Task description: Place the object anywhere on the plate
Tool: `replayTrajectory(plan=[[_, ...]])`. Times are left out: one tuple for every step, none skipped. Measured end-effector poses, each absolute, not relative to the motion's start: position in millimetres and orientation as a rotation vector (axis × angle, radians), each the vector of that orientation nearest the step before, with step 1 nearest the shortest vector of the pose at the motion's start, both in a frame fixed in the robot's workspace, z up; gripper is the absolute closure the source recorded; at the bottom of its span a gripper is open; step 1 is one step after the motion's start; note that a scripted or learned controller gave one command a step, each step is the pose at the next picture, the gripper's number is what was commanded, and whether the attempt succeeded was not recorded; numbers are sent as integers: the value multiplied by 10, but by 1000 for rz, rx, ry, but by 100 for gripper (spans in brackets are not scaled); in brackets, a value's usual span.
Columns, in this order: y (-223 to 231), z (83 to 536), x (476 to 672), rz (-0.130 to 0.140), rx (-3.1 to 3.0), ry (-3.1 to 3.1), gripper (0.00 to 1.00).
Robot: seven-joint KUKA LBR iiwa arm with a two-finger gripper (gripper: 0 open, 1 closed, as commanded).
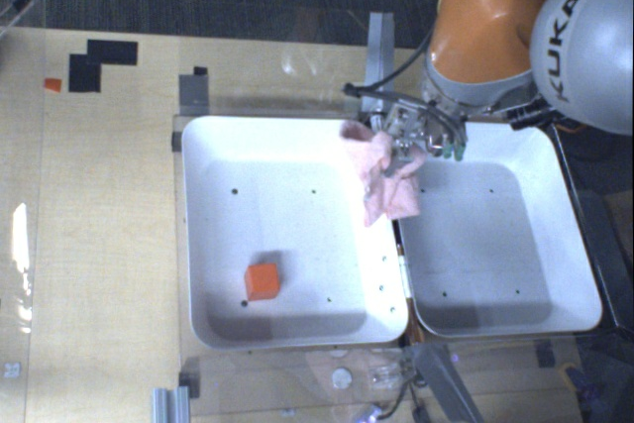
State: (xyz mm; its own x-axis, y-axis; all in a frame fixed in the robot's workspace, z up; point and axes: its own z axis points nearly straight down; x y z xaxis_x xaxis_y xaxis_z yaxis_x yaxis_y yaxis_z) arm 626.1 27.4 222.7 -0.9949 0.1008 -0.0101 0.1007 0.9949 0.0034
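Claw (404, 154): two-finger type, metal, seen above the seam between the two bins, near their far edges; its fingers are closed on a pink cloth (384, 181), the top of which is bunched between them. Pink cloth — soft, crumpled, pale salmon in colour — hangs down from the claw in loose folds, its lower end draping over the right rim of the left bin (287, 322) and the gap beside it; whether that lower end touches the rim cannot be told. Wrist: a cluster of dark cabling and small fittings directly above the claw, joined to an orange band (485, 10), which in turn meets the grey arm (584, 45) bearing black lettering, entering from the right. Left bin: shallow, white, rounded corners, several small dark dots on its floor; it contains one orange block (263, 281), small and cube-like, lying near the front-left part of the floor, well apart from the cloth. Right bin (505, 317): same make, set just beside the left one, floor likewise dotted. Bench (99, 233): light wood-coloured surface to the left of the bins, carrying black stepped markings (96, 64) and a small orange square (52, 85) near its far-left corner. Grey brackets stand at the bins' corners.
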Motion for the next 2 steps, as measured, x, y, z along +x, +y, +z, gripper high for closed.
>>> replayTrajectory(plan=[[844,2182,6211,5,0,3132,100],[1353,2245,6090,7,-7,3131,100]])
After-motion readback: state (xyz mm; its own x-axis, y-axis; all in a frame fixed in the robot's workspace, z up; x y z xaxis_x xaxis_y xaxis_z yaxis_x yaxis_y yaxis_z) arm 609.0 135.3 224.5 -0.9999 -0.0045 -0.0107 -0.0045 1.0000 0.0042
